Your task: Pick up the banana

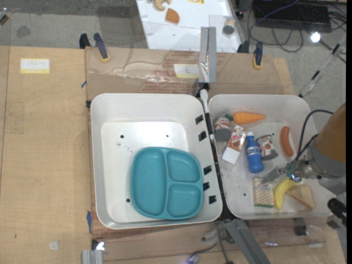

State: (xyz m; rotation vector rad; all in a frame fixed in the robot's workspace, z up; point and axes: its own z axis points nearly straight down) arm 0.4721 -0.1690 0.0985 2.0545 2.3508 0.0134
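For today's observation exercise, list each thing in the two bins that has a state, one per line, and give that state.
banana: lying in the right bin, not lifted
gripper: low over the right bin, just above the banana
carrot: lying flat near the bin's far wall
blue bottle: lying on its side
sausage: lying flat
teal tray: flat in the left bin, compartments bare

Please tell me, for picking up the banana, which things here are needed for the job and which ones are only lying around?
Needed for the job:
- banana, in the right bin
- gripper, just above the banana

Only lying around:
- carrot
- blue bottle
- sausage
- sandwich wedge
- teal divided tray in the left bin
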